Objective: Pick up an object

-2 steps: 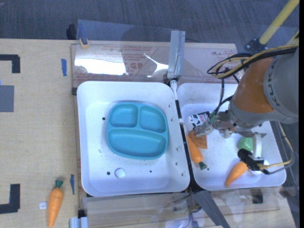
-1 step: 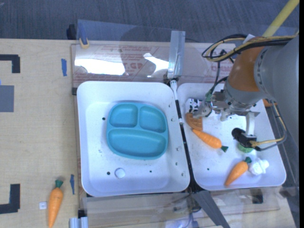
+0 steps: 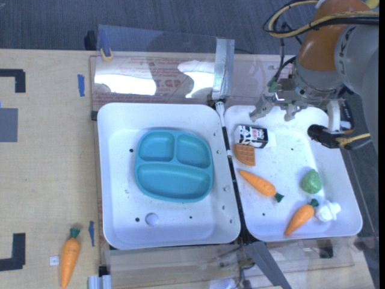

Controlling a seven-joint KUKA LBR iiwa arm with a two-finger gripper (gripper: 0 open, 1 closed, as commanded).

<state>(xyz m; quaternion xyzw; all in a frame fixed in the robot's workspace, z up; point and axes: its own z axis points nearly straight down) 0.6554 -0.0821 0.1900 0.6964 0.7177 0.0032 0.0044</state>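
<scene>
My gripper [image 3: 275, 111] hangs over the far edge of the right bin [image 3: 337, 179], its two fingers spread apart with nothing between them. Just in front of it and to the left lies a black-and-white milk carton [image 3: 251, 136], with a tan waffle piece [image 3: 245, 155] touching its near side. A carrot [image 3: 258, 183] lies at a slant in the bin's middle. A green leafy vegetable [image 3: 311, 181] sits to the right. A second carrot [image 3: 299, 218] and a small white object [image 3: 328, 211] rest at the near right corner.
The left bin [image 3: 114, 161] holds a teal divided plate [image 3: 174, 164]. A third carrot [image 3: 70, 257] lies on the bench outside the bins, at the near left. A shiny metal panel [image 3: 156, 80] and an upright bar [image 3: 223, 71] stand behind the bins.
</scene>
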